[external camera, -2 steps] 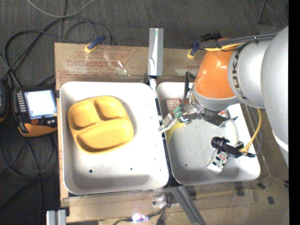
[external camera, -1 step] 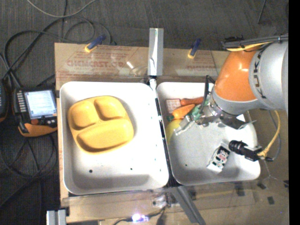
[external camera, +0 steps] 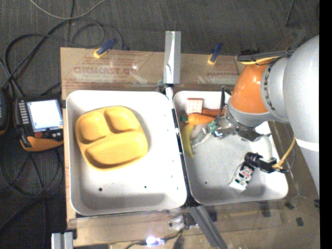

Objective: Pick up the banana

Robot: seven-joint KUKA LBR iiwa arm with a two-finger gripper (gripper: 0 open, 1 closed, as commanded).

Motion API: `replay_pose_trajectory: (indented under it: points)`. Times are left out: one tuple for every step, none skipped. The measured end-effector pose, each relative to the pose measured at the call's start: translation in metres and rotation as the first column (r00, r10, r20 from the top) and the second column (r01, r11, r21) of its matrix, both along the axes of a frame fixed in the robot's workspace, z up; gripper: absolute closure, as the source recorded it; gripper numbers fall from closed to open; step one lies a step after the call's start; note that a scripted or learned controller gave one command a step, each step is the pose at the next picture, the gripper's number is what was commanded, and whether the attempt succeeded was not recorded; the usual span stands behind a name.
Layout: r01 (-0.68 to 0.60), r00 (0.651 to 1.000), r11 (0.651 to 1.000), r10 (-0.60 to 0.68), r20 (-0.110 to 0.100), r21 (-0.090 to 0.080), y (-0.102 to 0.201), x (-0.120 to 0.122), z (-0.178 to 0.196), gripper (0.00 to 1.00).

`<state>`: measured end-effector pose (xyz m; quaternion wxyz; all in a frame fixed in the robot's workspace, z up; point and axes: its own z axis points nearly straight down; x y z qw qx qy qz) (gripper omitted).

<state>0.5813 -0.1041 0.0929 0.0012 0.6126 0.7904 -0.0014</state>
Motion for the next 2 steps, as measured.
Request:
replay_pose_trajectory:
  points:
    - [-0.099,0.995,0.995,0.1,0.017,-0.004,0.0011,-0.0403,-0.0025,0.0]
    - [-0.099,0.995,0.995,0.099,0.017,-0.003,0.0011,-0.0403,-0.0025,0.0]
